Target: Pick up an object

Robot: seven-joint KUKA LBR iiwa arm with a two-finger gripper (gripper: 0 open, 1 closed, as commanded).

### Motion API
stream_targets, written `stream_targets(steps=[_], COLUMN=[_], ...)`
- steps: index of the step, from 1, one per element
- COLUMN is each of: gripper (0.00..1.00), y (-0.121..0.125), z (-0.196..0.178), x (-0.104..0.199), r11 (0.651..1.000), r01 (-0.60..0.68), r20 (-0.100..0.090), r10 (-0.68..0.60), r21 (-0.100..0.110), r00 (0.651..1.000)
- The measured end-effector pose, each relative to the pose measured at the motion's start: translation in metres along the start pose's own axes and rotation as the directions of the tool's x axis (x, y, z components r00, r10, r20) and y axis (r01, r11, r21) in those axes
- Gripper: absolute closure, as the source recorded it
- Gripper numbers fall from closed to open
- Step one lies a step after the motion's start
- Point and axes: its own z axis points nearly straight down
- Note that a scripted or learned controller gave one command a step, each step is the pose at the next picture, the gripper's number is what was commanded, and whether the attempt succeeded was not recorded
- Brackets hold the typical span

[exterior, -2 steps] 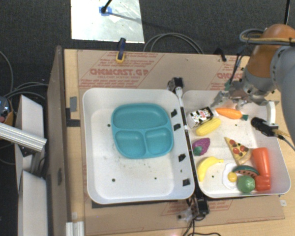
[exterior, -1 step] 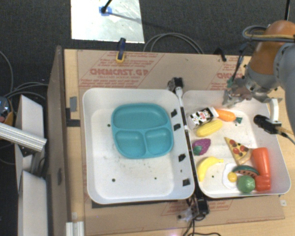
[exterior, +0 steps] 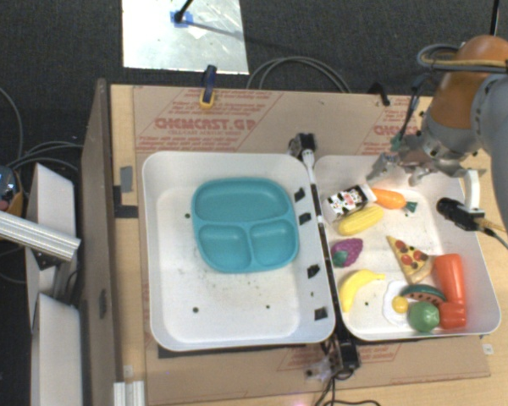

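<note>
My gripper hangs over the far edge of the right bin, fingers spread and nothing between them. Just in front of it lies an orange carrot, and to the carrot's left a black-and-white spotted block rests on a yellow corn cob. Further forward are a purple fruit, a pizza slice, a yellow banana, a red-orange cylinder, a watermelon slice and a green ball.
The left bin holds a teal divided plate. A black-clipped divider runs between the bins. The arm's grey body stands at the right bin's far right corner.
</note>
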Motion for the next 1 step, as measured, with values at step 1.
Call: stream_targets(steps=[1], gripper=[0.0], y=[-0.0673], z=[0.01], x=[0.0397], r11=[1.0], r01=[-0.014], r20=[0.002], r10=[0.014], r21=[-0.01], r00=[1.0])
